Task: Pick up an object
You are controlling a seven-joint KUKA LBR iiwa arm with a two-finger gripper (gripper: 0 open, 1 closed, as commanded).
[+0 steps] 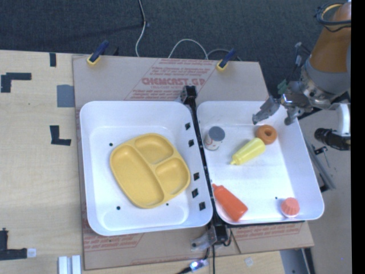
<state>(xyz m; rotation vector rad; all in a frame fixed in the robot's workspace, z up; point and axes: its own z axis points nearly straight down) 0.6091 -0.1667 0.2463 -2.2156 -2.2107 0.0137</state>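
Observation:
The right bin (296, 170) holds an orange ring (266, 133), a yellow bottle-shaped toy (248, 151), a small grey-topped cup (214, 137), an orange-red bottle (230, 202) at the front and a small pink piece (290, 207) in the front right corner. My gripper (276, 113) hangs open above the bin's back right part, just behind the orange ring. Its two fingers are spread apart, with nothing between them.
The left bin (97, 153) holds a yellow divided plate (149, 169). A black divider (195, 153) runs between the bins. Both stand on a cardboard sheet (165, 79) held by clamps, with a white cable behind. The arm's orange band (333, 44) rises at the right.

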